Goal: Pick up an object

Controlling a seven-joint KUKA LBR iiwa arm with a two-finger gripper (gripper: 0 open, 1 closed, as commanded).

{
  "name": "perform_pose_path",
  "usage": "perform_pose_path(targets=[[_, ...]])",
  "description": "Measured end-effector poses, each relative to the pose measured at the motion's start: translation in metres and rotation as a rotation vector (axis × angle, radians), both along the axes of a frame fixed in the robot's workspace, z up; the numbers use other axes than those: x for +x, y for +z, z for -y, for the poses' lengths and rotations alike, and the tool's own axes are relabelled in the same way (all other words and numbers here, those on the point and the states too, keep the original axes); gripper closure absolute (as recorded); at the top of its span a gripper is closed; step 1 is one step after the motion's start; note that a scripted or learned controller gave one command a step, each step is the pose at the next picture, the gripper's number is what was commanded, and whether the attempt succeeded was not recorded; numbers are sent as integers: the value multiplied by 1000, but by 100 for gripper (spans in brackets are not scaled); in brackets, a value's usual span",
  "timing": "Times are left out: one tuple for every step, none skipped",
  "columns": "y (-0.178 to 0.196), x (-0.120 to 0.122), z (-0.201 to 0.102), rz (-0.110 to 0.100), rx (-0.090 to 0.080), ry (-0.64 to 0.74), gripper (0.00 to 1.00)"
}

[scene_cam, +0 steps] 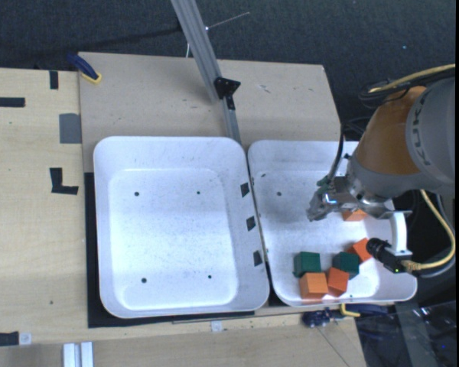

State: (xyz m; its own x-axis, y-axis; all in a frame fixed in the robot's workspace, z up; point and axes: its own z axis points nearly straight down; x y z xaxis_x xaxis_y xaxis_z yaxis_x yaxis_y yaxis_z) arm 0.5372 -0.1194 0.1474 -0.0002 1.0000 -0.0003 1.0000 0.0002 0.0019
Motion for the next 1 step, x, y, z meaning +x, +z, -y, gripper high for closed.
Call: perform_pose_path(targets=[[43,6,-2,1,-1,2,100]])
